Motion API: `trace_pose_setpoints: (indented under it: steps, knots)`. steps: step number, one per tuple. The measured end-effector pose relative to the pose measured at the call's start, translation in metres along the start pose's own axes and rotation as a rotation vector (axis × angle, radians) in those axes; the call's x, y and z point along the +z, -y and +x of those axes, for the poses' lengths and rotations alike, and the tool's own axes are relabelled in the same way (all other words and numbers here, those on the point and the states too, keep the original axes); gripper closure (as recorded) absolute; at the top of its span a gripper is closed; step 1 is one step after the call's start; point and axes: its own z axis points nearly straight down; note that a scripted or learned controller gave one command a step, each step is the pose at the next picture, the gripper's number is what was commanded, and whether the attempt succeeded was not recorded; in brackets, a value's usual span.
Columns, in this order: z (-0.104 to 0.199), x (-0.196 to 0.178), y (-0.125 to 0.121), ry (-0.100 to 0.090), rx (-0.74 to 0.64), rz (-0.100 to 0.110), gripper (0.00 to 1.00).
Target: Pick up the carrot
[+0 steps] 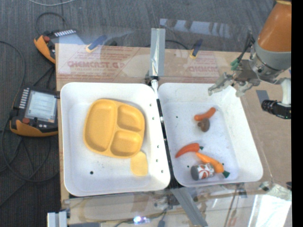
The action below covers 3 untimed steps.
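Observation:
The carrot (211, 161), orange with a green stub at its right end, lies near the front of the right bin (246, 141). It touches a small red and white can (202, 172) just in front of it. An orange-red pepper-like piece (187, 149) lies just left of the carrot. My gripper (228, 89) hangs over the bin's back edge, well behind the carrot. Its two fingers are spread open with nothing between them.
A small orange piece (205, 113) and a brown lump (204, 125) sit mid-bin between gripper and carrot. The left bin (71, 174) holds a yellow divided tray (114, 127) and a pale yellow piece (139, 164). A metal post (156, 56) stands behind the bins' divider.

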Motion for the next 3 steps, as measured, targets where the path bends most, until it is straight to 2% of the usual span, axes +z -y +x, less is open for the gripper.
trace_pose_setpoints:
  steps: [1, 2, 3]
  knots:
    - [-0.007, 0.13, 0.051, 0.0, 0.113, 0.002, 0.0]
    - [-0.006, 0.193, 0.094, 0.001, 0.25, -0.015, 0.0]
    - [-0.008, 0.192, 0.115, 0.006, 0.032, -0.021, 0.0]
